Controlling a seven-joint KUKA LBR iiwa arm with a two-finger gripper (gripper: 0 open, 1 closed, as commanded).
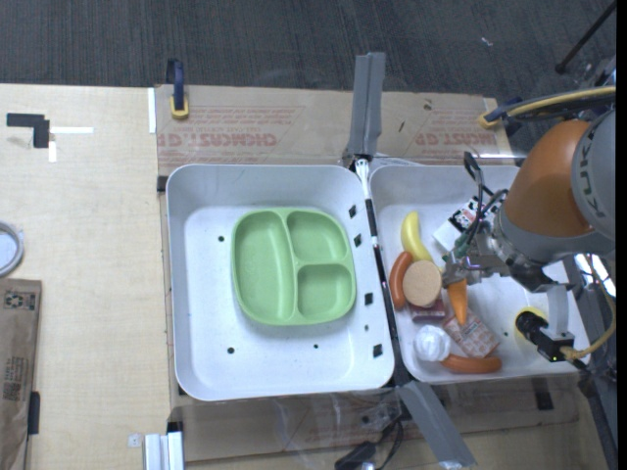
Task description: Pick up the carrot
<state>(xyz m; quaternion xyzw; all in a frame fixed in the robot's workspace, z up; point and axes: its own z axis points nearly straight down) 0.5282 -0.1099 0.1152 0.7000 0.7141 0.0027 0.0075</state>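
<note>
Carrot: lies in the right bin, lower middle of that bin, just under the gripper — a short orange stick, running up-down in the frame.
Neighbours: round tan disc touching its left side, red sausage beyond that, banana above, white lump and a wrapped snack just below, orange sausage at the bottom wall.
Gripper: sits right over the carrot's upper end; I cannot tell from here whether it grips the carrot or hangs loose above it.
Handling, my guess: a light, stiff toy, smooth skin, likely to slip — I would take it across the thick middle, fingers left and right of it.
Risk: the disc crowds the left side, little room for a finger there.
Surface: white bin floor, flat and hard, low walls.
Room: left bin holds a green tray; wooden bench at far left; dark carpet along the top.
</note>
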